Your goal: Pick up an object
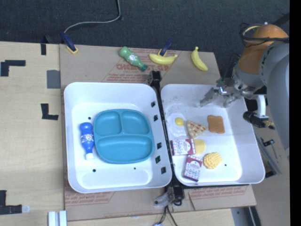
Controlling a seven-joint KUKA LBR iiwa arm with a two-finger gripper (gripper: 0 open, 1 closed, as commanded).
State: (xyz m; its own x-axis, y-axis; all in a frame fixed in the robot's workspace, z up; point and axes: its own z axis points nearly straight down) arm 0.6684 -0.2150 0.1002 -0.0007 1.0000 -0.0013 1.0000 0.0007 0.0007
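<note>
Tool (214,97) is hovering with fingers spread and nothing between them, over the right bin's (249,166) far edge. Toast (216,124) is lying just nearer, beside a pizza slice (195,128).

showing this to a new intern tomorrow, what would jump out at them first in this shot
The big blue divided plate in the left bin, with a blue bottle lying against its left side. Next, the cluster of toy food in the right bin: fried egg, pizza slice, toast. The grey arm's gripper is over that bin's upper part.
</note>
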